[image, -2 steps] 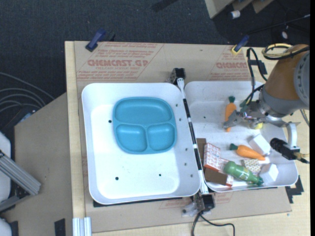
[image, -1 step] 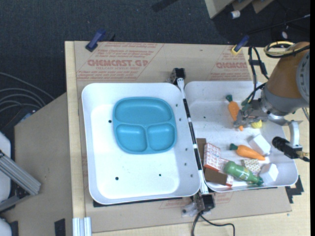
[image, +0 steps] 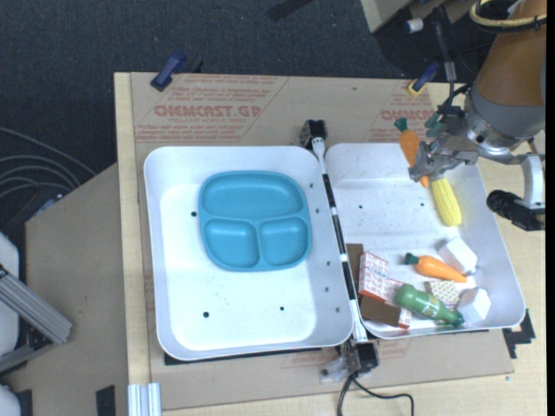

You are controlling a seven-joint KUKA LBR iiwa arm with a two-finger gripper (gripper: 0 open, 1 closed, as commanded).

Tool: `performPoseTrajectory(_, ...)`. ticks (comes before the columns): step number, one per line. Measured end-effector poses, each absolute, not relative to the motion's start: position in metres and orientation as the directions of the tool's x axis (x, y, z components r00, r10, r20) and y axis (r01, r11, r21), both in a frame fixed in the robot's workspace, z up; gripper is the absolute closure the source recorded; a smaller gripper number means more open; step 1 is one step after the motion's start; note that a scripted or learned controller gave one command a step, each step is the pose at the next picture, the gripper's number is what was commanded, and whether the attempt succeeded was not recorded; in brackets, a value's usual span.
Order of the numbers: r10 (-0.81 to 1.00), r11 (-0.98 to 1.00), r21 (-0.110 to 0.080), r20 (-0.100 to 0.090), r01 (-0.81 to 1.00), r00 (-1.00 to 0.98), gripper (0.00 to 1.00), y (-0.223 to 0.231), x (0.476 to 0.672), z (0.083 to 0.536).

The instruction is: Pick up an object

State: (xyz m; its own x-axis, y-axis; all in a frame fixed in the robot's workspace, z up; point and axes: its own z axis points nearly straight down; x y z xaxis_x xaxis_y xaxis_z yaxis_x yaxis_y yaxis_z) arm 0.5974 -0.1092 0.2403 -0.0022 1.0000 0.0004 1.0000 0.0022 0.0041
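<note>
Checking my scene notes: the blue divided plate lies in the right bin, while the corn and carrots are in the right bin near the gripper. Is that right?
Not quite. The camera view shows the blue divided plate in the left bin, not the right one. The corn and carrots are indeed in the right bin, near the gripper.

One fixed overhead cam, angled down on both bins (image: pixel 165 258).

The arm (image: pixel 512 76) has a rounded grey wrist section under a broad orange band, with a silvery ring below it. A yellow cable (image: pixel 494 7) loops above. The gripper (image: pixel 431 159) is dark grey metal, compact and angular.
</note>
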Motion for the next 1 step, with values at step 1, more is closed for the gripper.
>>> performPoseTrajectory(1,1.000,0.002,-0.001,0.002,1.000,-0.002,1.00,-0.0256,0.5981,0.2450)
